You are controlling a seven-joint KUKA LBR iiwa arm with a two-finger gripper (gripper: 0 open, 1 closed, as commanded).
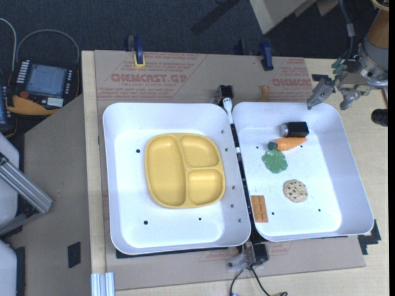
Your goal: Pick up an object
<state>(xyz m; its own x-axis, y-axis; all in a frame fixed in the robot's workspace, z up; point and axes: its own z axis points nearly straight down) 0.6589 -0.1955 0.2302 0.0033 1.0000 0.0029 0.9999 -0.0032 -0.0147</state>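
The right white bin point(349, 165) holds a small black block point(295, 129), an orange carrot point(290, 143), a green broccoli piece point(274, 161), a chocolate-chip cookie point(295, 190) and a small orange cracker point(258, 208). My gripper point(332, 96) hangs above the bin's far right corner, open, its two fingers spread with nothing between them. It stands up and to the right of the black block, apart from every object.
The left white bin point(120, 184) holds a yellow divided plate point(184, 169). Both bins rest on a cardboard sheet point(185, 73) held by blue clamps point(138, 51) at the back. A handheld controller point(43, 82) lies off the bench at the left.
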